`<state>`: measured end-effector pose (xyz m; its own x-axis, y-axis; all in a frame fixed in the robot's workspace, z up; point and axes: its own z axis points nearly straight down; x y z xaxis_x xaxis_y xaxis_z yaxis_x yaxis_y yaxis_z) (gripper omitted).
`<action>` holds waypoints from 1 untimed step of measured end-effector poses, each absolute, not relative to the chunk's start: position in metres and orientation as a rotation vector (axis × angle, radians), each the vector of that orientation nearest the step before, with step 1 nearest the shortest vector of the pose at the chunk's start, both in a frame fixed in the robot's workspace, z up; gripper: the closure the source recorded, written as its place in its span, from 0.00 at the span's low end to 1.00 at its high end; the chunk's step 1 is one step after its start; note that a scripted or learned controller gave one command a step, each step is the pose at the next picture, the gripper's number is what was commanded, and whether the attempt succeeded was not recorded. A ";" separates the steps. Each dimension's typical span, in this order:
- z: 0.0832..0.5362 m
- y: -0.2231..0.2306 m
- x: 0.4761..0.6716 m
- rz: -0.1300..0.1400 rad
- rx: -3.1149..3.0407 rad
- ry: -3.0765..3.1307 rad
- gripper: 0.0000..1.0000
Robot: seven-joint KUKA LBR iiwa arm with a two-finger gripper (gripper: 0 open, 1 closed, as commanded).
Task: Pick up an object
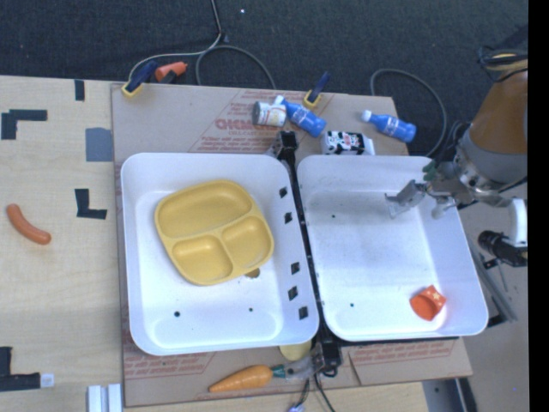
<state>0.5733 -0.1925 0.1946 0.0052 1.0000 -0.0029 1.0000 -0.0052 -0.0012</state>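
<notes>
The grey two-finger gripper is hovering over the far right part of the shallow white right-hand bin, its fingers spreading apart and gripping nothing. The small orange plastic object is lying inside that bin, in its near right corner, well apart from the gripper. To the left of the right-hand bin, touching it along the shared edge, the shallow white left-hand bin is holding a yellow three-compartment plastic plate. Beyond the right-hand bin's far edge, two blue and white bottles are lying on the brown board. Below its near left corner an orange toy carrot is resting
</notes>
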 end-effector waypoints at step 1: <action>0.137 -0.220 0.511 -0.009 2.233 2.221 0.00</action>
<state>0.5113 -0.2197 0.1369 0.0053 1.0000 0.0015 0.9999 -0.0053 -0.0097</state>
